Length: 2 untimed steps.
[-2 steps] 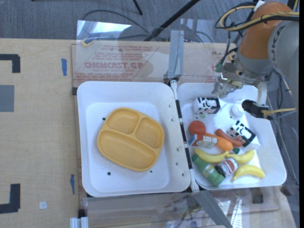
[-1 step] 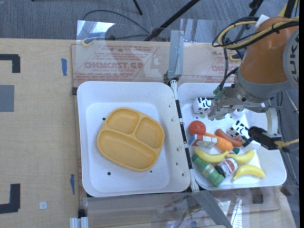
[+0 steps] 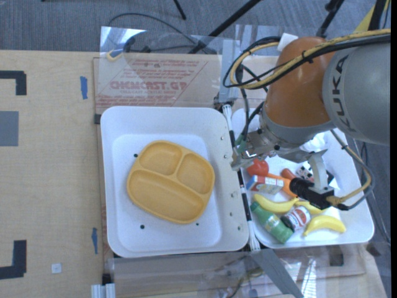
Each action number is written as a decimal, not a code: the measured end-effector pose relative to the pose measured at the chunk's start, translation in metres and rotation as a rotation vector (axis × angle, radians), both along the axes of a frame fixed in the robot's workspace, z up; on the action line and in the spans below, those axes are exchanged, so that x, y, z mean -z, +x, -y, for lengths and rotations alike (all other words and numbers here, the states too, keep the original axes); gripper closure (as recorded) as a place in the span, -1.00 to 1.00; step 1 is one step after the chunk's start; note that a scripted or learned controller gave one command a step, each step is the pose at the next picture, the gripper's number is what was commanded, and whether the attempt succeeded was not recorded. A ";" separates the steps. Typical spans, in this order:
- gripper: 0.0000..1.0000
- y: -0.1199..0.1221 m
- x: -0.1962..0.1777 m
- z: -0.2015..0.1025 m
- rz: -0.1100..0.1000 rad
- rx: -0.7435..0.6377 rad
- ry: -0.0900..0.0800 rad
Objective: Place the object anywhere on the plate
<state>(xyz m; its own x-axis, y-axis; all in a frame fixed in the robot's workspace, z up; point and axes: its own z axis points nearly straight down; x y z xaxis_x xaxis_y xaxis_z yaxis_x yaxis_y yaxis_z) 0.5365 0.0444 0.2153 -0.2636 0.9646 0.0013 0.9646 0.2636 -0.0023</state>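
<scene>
**Jaws.** Hidden beneath the orange band of the arm point(image 3: 298, 85), low over the left part of the right bin point(image 3: 365, 231). Released or clenched: cannot tell. Nothing is seen held in them.

**Task's thing.** The task does not name it. Judged to be one of the pieces in the right bin; none lies on the plate.

**Nearest pieces.** Red piece point(image 3: 258, 166) and orange piece point(image 3: 273, 177), just beside each other under the wrist.

**Further pieces.** A banana point(image 3: 276, 203), a green bottle point(image 3: 273, 223), a small red-and-white piece point(image 3: 299, 216) and a second banana point(image 3: 324, 225), touching or nearly touching.

**Risks.**
- Crowding could lead the jaws to close on two pieces, or on none, and to shove the neighbours.
- Curved or rounded pieces may slip out under a glancing grip.
- The raised walls where the two bins meet lie across the way to the plate, so a low carry could catch a piece there.
- A piece released from high up may roll off the plate.

**Edges and open room.**
- Left bin point(image 3: 118, 166): holds a yellow plate point(image 3: 170, 182) with three bare compartments divided by low ridges.
- White floor shows all round the plate, narrowest toward the shared walls.
- The air above the plate is unobstructed.
- The bench point(image 3: 43, 166) to the left is bare wood.
</scene>
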 end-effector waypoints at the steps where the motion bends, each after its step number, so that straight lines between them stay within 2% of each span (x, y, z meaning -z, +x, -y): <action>1: 1.00 -0.037 -0.008 -0.065 -0.001 -0.130 0.000; 2: 1.00 -0.053 -0.010 -0.152 0.004 -0.081 0.000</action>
